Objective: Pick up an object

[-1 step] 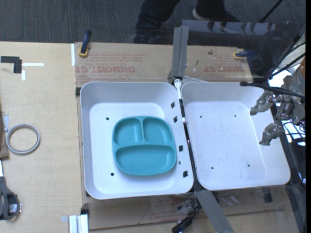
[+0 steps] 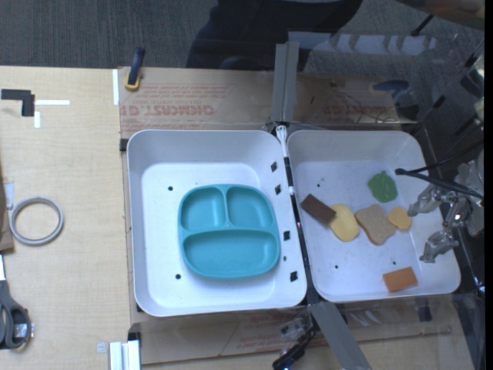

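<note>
**A:** What step is this?

**B:** The approach, I'd judge. The gripper sits at the right edge of the right bin, its two fingers spread apart with nothing between them. No object is held, so the pick is not yet made.

**A:** What could it take?

**B:** All the loose pieces lie in the right bin, and they look like toy food. Count them: one green leafy piece toward the back, one brown bar near the dividing wall, one pale yellow piece touching that bar, one tan bread slice just beside the yellow piece, one small yellow-orange round piece against the bread's right side, and one orange block alone near the front wall. Six in all.

**A:** And the left bin?

**B:** One teal divided plate, three compartments, lying flat in the middle.

**A:** What does the next move call for?

**B:** Choosing a target and closing the fingers around it. The round piece is nearest, but it touches the bread, so a clean grasp needs care. The orange block stands well apart from the others and looks the easier pick.
</note>
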You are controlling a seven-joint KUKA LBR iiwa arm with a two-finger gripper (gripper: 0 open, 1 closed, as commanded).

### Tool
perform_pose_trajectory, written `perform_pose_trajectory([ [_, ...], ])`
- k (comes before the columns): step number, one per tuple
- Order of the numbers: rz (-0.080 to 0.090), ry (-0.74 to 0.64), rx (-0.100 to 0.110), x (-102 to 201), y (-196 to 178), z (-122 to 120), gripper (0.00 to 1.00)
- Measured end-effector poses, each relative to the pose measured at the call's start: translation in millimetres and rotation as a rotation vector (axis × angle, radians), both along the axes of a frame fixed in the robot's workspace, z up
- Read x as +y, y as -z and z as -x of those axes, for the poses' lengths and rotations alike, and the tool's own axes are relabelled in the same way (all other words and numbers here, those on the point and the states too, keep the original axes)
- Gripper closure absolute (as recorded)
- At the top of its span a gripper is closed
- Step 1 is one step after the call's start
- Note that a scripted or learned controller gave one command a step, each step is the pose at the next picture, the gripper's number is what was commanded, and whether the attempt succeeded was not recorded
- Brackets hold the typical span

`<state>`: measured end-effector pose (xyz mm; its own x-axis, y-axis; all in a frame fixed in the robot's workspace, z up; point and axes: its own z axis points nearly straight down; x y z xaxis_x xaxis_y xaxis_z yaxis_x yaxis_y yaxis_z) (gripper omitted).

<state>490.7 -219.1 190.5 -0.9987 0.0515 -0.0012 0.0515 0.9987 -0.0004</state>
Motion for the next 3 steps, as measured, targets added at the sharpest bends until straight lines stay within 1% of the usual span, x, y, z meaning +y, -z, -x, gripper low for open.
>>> perform_pose_trajectory([
  [1,-0.001,0.501,-0.005,52.0,96.1,10.8,0.00],
  [2,0.000,0.070,-0.010,110.7,95.4,-37.3,0.00],
  [3,0.002,0.070,-0.015,110.6,85.0,-39.2,1.00],
])
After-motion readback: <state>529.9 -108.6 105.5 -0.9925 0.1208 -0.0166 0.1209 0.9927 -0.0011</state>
